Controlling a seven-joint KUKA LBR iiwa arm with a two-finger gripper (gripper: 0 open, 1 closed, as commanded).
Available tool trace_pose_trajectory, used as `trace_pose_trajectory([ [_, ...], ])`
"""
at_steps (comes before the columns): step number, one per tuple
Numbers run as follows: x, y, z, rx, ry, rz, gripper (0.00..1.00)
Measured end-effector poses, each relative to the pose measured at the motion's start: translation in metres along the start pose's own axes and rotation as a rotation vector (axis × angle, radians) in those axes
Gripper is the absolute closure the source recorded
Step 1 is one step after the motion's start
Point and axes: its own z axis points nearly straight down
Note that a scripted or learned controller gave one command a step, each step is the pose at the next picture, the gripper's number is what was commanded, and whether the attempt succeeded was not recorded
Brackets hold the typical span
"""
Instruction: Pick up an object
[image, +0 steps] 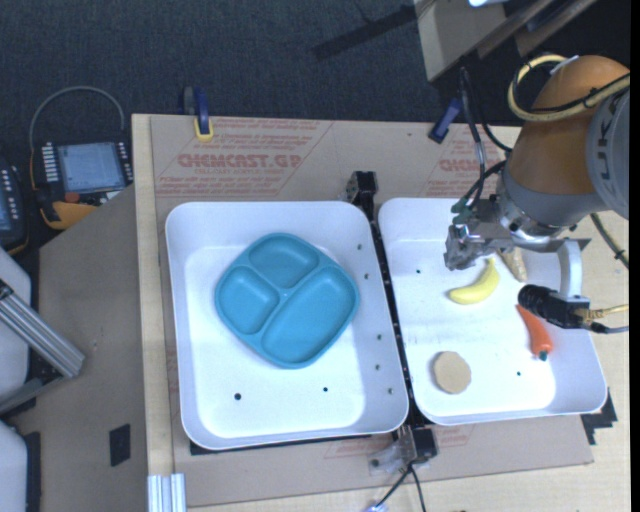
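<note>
A yellow banana (475, 288) lies in the right bin (560, 395), in its upper half, and the gripper (462, 250) hangs just above the banana's upper left end; from this slanted view I cannot tell how the tool stands or if it touches the fruit. In the same bin a round tan cookie (451, 372) lies below the banana, and an orange carrot (536, 329) lies to its right, near a black part of the arm. The left bin (190, 300) carries a blue divided plate (287, 299) near its middle.
</note>
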Motion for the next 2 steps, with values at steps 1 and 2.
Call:
trace_pose_trajectory([
  [1, 0.050, 0.016, -0.011, -0.001, 0.001, -0.001, 1.00],
  [2, 0.100, 0.037, -0.001, 0.000, 0.001, -0.001, 1.00],
])
